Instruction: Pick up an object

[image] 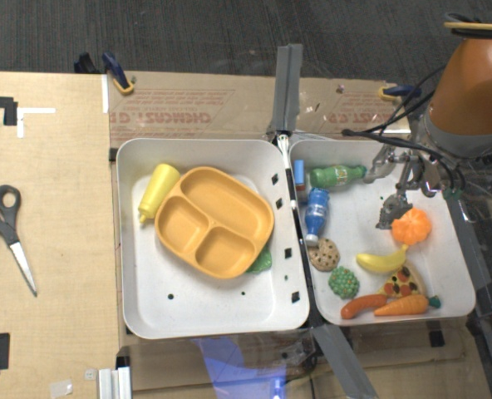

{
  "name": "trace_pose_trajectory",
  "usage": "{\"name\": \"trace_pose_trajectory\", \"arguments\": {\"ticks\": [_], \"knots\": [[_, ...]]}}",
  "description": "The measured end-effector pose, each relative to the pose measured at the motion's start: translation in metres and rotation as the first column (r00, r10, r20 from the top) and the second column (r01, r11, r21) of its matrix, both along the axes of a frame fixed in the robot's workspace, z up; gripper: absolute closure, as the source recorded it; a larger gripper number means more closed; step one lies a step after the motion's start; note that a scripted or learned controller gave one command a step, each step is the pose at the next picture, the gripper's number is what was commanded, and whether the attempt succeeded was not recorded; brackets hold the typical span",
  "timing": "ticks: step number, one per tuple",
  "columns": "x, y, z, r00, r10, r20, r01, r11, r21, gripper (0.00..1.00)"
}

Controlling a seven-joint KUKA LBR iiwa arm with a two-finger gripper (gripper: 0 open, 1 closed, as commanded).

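Reaching in from the right, the gripper hung just beside the orange in the right bin, apparently lining up a grab, though whether it was spread I cannot tell

The things I could lift lie mostly in the right bin: a green bottle on its side near the far wall, a blue bottle below it, a speckled cookie, a knobbly green ball, a banana, an orange fruit, a pizza slice and two carrots along the near wall. In the left bin an orange divided plate lies tilted, a yellow bottle touching its left edge.
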State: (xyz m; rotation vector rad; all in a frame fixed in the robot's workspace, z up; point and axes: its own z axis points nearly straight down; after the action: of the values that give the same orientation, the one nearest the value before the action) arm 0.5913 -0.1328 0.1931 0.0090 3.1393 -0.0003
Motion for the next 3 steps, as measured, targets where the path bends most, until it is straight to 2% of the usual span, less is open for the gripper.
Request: {"name": "trace_pose_trajectory", "arguments": {"ticks": [1,2,3], "knots": [[-0.016,-0.057,-0.091,0.993,0.118,0.001,-0.118,0.993,0.000,0.00],[-0.049,-0.066,-0.099,1.000,0.011,0.004,-0.011,1.000,0.000,0.00],[-0.047,-0.065,-0.089,1.000,0.015,0.007,-0.015,1.000,-0.002,1.00]]}}
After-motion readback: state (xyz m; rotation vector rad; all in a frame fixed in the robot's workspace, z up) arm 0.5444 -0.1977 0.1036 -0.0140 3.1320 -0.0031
